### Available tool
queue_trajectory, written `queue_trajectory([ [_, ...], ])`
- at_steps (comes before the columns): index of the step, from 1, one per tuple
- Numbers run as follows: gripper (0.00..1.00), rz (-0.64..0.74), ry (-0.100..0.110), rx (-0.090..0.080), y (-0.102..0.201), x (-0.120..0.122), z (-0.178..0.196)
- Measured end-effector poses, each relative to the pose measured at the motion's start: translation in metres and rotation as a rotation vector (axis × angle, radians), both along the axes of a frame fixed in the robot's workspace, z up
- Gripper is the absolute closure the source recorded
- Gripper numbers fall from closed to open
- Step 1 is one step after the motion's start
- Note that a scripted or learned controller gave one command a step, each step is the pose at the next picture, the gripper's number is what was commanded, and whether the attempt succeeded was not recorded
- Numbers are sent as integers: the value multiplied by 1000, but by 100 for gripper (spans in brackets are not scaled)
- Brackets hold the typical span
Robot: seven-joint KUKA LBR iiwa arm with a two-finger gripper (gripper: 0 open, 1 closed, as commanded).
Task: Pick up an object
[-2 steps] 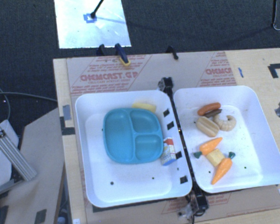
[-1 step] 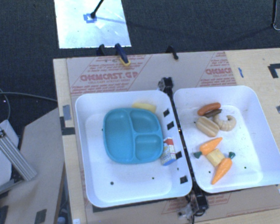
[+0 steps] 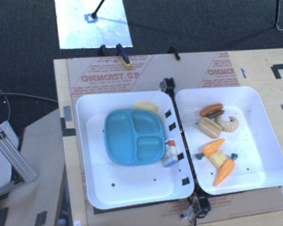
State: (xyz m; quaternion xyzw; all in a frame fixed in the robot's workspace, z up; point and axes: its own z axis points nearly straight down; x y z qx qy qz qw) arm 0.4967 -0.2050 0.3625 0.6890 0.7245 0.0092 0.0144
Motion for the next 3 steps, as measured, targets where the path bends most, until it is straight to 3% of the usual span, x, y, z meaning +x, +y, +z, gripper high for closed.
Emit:
queue_trajectory([
  [1,100,7,-4,-1,0,1,11],
  [2,100,-45,29,6,3,-9,28],
  [3,100,-44,29,6,19,-9,33],
])
